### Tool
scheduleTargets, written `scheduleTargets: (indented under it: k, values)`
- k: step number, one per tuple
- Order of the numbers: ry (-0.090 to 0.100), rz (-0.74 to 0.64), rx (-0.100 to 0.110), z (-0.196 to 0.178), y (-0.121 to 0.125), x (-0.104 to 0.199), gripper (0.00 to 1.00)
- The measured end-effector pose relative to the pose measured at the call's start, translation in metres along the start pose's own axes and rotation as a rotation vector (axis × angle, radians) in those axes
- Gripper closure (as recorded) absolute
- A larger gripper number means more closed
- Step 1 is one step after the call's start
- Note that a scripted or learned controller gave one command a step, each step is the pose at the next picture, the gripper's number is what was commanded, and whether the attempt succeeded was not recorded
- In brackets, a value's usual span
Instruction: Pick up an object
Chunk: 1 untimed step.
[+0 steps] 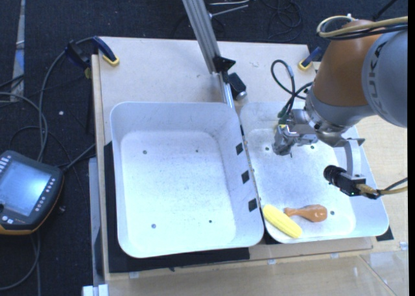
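A yellow corn cob [282,221] lies at the near left corner of the right bin [305,181]. Just to its right lies a brown drumstick-shaped toy [308,212], almost touching the cob. My gripper [284,146] hangs over the far part of the right bin, well above and behind both toys. Its dark fingers point down at the bin floor with nothing visible between them. The grey and orange arm [353,74] reaches in from the right and hides the bin's far right corner.
The left bin [175,181] sits beside the right one, their walls meeting at a ridge with black clips [245,175]. A slanted metal pole [204,26] rises behind the bins. A black cable fitting [343,180] hangs over the right bin's right side.
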<state>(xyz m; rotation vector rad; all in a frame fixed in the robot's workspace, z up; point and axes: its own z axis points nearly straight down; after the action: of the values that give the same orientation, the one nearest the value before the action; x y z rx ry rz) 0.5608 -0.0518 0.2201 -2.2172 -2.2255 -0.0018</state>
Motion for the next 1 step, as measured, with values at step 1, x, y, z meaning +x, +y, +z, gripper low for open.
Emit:
scheduleTargets:
  k: [1]
  values:
    - [0.000,-0.001,0.000,-0.0043,-0.0094,0.0613,1.00]
